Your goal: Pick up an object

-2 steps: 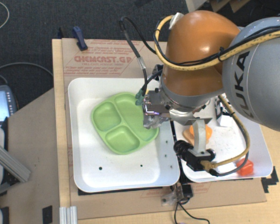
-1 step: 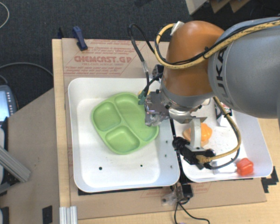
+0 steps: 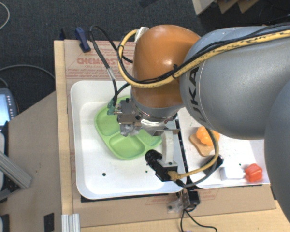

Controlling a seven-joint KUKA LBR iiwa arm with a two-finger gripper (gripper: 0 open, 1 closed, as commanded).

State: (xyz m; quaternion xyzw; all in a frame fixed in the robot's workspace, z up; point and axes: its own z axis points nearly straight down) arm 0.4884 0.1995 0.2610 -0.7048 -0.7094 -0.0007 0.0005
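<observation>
A light green sectioned plate (image 3: pixel 117 140) lies in the left white bin (image 3: pixel 87 149), partly hidden under the arm. The arm's orange band and wrist hang right over the plate's right part, and the gripper (image 3: pixel 130 128) reaches down onto it. An orange, bread-like object (image 3: pixel 203 140) and a small red object (image 3: pixel 253 172) lie in the right bin (image 3: pixel 232 180).
The big grey arm covers the upper right of the view and most of the right bin. Black and yellow cables loop around the wrist and down to the bins' front edge. A blue clip (image 3: pixel 82 39) sits at the bench's far left edge.
</observation>
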